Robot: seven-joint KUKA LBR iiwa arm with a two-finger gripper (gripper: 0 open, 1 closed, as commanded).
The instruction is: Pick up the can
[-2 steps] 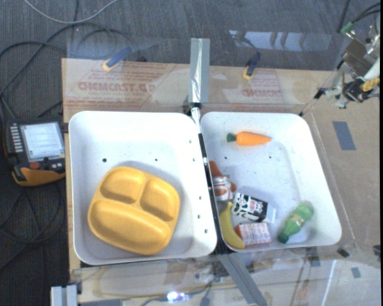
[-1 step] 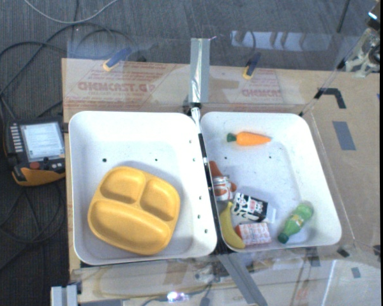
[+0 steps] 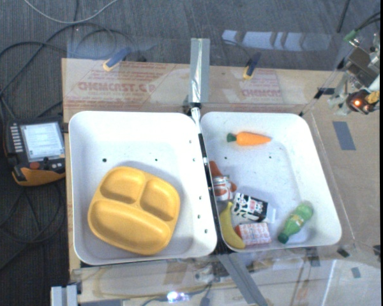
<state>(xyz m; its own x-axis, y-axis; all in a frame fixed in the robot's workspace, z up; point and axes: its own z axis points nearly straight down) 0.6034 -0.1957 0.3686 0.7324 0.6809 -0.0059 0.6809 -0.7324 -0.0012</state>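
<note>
1. The small red-and-white metal can (image 3: 221, 185) lies in the right shallow white plastic bin (image 3: 313, 164), hard against its left wall.
2. Just near of it sit a black-and-white printed carton (image 3: 249, 206), a yellow banana (image 3: 230, 228) and a pink packet (image 3: 253, 233).
3. A green plastic bottle (image 3: 295, 222) lies in the near right corner; an orange toy carrot (image 3: 249, 139) lies far.
4. A yellow divided plastic tray (image 3: 134, 209) fills the left white bin (image 3: 83, 145).
5. I cannot tell the state of the jaws.

Arm tip (image 3: 362, 75): pale grey parts, thin dark cables, small orange glow.
</note>
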